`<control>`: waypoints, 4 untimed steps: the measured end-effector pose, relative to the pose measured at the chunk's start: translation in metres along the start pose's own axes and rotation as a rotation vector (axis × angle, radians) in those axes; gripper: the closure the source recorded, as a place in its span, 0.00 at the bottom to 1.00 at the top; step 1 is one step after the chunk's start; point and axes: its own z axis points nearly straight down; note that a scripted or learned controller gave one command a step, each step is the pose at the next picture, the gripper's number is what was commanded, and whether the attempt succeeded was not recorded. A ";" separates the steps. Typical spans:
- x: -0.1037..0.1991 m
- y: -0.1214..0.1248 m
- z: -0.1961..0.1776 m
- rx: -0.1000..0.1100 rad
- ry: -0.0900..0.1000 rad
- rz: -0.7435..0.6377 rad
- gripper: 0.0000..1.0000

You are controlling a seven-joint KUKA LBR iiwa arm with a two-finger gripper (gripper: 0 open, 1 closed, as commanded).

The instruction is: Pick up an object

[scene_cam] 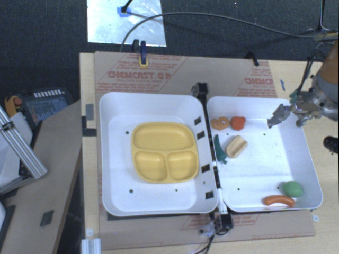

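Note:
The right bin (pixel 302 157) holds several toy foods. An orange pretzel (pixel 219 123) and a red tomato (pixel 238 123) lie at its far left. A tan bread roll (pixel 235 146) rests beside a teal piece (pixel 219 150) near the divider. A green ball (pixel 292 189) and an orange sausage (pixel 278 200) sit at the near right corner. My gripper (pixel 290 117) hangs over the bin's far right part, open, its two dark fingers spread with nothing between them. It is well to the right of the tomato.
The left bin (pixel 114 142) carries a yellow three-compartment plate (pixel 164 152). Black clips line the divider (pixel 209 142) between the bins. A cable arcs over the bench's back. The arm's grey wrist (pixel 326 89) stands at the right edge.

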 end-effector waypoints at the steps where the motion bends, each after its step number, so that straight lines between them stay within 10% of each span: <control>1: 0.001 0.002 -0.007 -0.012 -0.002 -0.003 0.00; 4: -0.008 0.014 0.151 -0.009 -0.002 -0.001 0.00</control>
